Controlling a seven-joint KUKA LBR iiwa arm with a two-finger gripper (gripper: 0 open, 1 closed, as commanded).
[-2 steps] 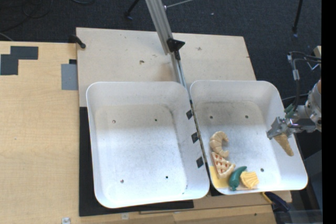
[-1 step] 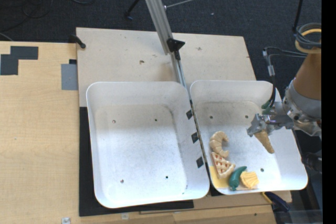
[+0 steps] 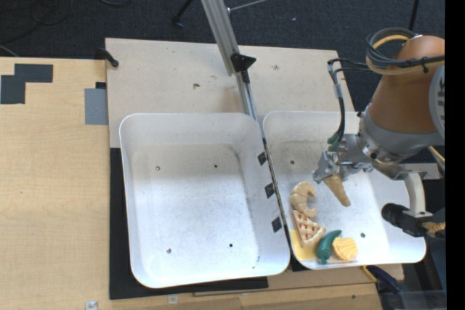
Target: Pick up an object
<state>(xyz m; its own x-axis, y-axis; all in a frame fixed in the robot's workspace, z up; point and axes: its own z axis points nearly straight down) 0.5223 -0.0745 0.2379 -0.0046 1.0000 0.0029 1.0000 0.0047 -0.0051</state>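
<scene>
While the tool hovers, a croissant lies in the right bin.

Grey arm with orange band, from the right — gripper low, angled down-left.

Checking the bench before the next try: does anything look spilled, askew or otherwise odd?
Nothing spilled. The toy foods, a tan croissant, a red-edged waffle wedge, a green pepper and yellow corn, all crowd the right white bin's near-left corner. A tan cone hangs tilted at the pincer.
</scene>
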